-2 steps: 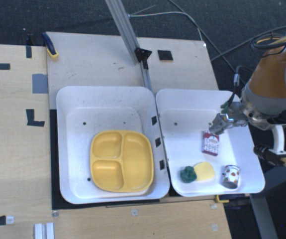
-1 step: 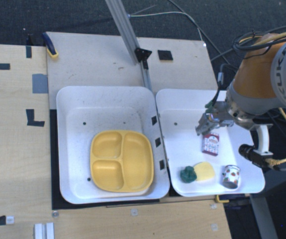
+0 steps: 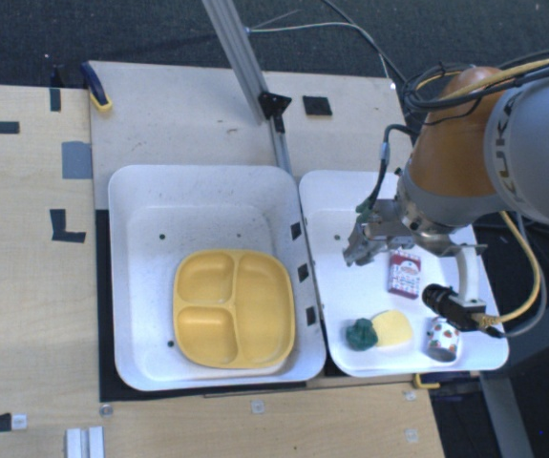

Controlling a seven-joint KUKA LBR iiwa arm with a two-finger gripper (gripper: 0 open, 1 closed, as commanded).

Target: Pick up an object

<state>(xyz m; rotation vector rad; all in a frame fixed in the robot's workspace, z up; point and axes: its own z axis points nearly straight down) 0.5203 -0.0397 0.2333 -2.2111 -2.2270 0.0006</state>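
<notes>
Hand (image 3: pixel 362 248) low in right bin (image 3: pixel 331 198), grip state unclear, just beside red-white carton (image 3: pixel 405 277) lying flat mid-bin; likely light, stiff, crushable, best pinched across its narrow sides.

Reads "KUKA" in part, lettered vertically on the grey robot arm casing (image 3: pixel 534 156) (print on the small red-and-white card (image 3: pixel 405 277) too small).

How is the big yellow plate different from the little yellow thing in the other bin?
The yellow plate is much bigger than the little yellow block. The plate has sunken sections; the block looks plain. The plate lies in the left bin; the block lies in the right bin, beside a green lump. Both are yellow.
</notes>
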